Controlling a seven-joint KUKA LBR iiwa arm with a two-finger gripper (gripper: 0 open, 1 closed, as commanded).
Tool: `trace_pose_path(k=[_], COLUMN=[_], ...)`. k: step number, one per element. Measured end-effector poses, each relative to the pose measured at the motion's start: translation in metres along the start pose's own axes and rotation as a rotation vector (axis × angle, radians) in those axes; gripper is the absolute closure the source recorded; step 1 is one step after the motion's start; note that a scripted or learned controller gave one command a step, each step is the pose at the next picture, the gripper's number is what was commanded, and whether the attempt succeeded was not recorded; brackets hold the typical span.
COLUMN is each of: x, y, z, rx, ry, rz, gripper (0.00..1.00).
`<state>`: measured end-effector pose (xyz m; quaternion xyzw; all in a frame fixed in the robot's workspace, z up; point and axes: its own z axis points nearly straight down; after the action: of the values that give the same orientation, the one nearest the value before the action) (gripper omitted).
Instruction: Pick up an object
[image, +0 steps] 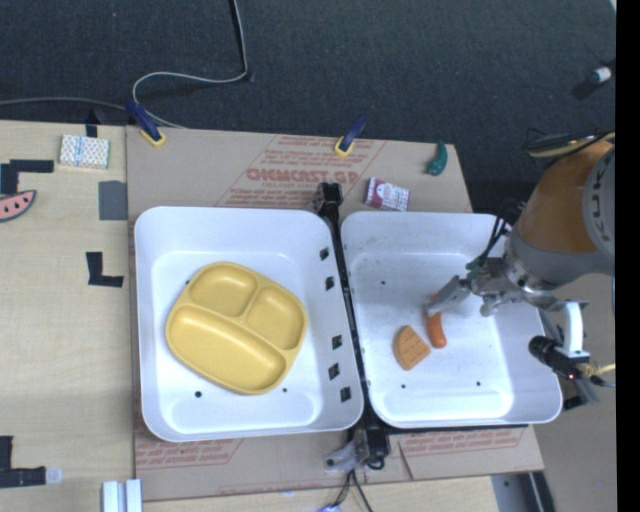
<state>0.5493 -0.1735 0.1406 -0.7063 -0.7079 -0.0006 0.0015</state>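
Two small objects lie in the right bin (400, 235): a tan, bread-like piece (410, 347) and a short orange stick (436, 330) touching its upper right side. My gripper (446, 296) reaches in from the right and hangs just above the orange stick, its tip close to the stick's upper end. Nothing shows as held by it. The grey arm with its orange band (560, 205) covers the bin's right rim.
The left bin (160, 400) holds a yellow divided plate (236, 326). A black divider (340, 300) runs between the bins. Behind the bins on the cardboard lie a small wrapped packet (385, 194), yellow clips and a green clip (437, 158).
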Motion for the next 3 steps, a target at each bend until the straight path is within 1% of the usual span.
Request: trace_pose_path(k=[1,2,3], x=[0.0009,0.0019,0.0019], y=[0.0005,0.0010,0.0009], z=[-0.0093,-0.0186,-0.0184], rx=[0.000,-0.001,0.000], ry=[0.001,0.003,0.003], rz=[-0.001,-0.002,-0.002], gripper=[1.00,1.00,0.00])
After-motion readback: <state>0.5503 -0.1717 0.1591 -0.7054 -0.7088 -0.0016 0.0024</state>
